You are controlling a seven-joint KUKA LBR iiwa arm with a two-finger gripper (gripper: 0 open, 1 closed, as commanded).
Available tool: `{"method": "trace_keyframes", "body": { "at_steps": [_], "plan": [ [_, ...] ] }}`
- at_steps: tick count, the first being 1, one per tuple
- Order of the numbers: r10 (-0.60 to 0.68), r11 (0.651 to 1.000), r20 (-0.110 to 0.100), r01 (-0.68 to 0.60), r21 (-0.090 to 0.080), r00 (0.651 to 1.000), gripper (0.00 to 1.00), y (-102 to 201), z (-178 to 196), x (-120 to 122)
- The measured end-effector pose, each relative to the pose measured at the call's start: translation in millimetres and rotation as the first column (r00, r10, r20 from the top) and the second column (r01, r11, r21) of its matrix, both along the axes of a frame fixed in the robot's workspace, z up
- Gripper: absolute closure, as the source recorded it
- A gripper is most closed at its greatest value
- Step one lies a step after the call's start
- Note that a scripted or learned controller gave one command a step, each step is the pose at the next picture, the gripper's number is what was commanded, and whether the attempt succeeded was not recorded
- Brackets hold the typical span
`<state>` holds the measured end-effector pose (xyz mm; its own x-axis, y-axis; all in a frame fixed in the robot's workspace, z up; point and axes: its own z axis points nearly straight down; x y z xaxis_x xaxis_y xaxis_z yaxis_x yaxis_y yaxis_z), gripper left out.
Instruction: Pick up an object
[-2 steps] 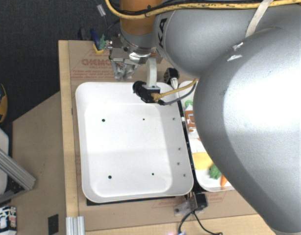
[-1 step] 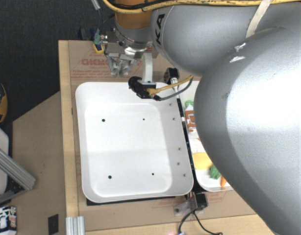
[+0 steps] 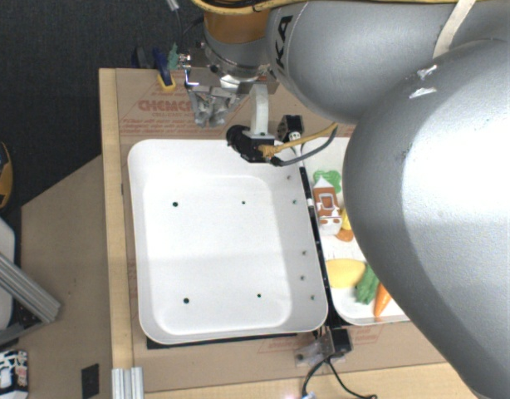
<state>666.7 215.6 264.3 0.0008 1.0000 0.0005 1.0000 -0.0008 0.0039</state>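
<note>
Across the middle of the frame we see the worktop (image 3: 122, 223), a tan cardboard-faced surface with red lettering printed along its upper edge. On it lie two shallow white bins side by side. Our left bin (image 3: 213, 239) takes up the centre of the picture; its floor is bare white with four small dark dots, and a soft shadow falls over its upper half. Touching its right wall sits the right bin (image 3: 355, 310), mostly covered by the big grey arm (image 3: 421, 156) that sweeps in from the right of the frame.

Along the visible strip of the right bin we make out a small carton with a red and white label (image 3: 326, 204), a green piece above it (image 3: 327, 179), a yellow object (image 3: 345, 273), and a green and orange piece (image 3: 373, 293) at the lower end. These are the things to be picked, and all lie in that bin.

Above the far rim of the left bin, at upper centre, hangs our hand (image 3: 207, 110), below the orange band (image 3: 234, 2). We cannot tell how far apart its fingers stand, and we see nothing between them. A black cable (image 3: 263, 146) loops just beside it.

Around the worktop the room is dark carpet (image 3: 56, 65), with a metal rail (image 3: 26, 285) at lower left.
</note>
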Motion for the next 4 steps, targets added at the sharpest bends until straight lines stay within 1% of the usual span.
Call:
{"method": "trace_keyframes", "body": {
  "at_steps": [1,2,3,4],
  "plan": [
    [-0.002,1.0,0.001,0.002,-0.001,1.0,1.0,-26,18,0],
    [-0.009,1.0,-0.007,0.009,-0.005,1.0,1.0,-126,10,0],
    [-0.015,1.0,0.003,0.015,-0.009,1.0,1.0,-297,47,-2],
    [0.007,1.0,0.0,-0.007,0.001,1.0,1.0,-217,55,-3]
  ]
}}
